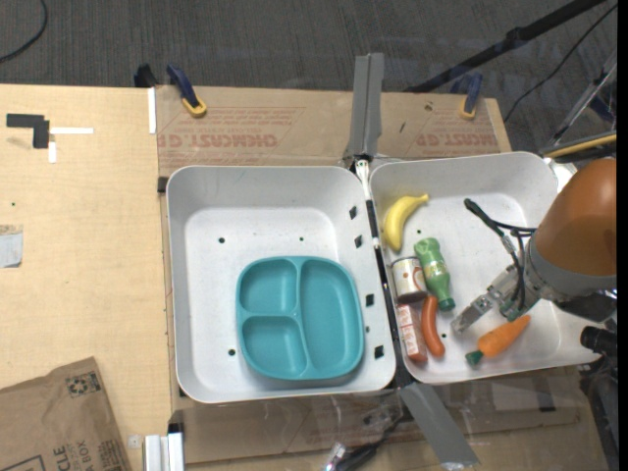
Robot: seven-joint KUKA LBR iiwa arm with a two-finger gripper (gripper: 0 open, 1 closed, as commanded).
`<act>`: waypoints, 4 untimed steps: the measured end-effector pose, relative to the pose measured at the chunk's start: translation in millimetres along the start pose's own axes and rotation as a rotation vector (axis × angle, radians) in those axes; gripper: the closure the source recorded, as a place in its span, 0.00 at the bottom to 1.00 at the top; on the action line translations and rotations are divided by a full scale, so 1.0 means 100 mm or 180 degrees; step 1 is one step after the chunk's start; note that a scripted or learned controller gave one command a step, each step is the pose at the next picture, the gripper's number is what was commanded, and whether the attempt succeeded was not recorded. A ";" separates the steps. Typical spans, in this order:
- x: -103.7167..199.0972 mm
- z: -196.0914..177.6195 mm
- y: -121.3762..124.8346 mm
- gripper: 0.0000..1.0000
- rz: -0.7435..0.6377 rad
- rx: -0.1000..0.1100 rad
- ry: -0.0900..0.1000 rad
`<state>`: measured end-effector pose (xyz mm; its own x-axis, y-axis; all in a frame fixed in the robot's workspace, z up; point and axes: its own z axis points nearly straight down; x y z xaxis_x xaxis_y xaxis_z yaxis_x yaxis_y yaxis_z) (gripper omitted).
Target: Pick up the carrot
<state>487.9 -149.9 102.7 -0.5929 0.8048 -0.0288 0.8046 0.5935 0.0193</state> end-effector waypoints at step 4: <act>-0.28 -0.02 -0.16 0.00 -0.2688 -0.0033 0.0002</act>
<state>491.4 -182.2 105.6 -0.9952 0.0908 -0.0372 0.0908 0.9959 0.0008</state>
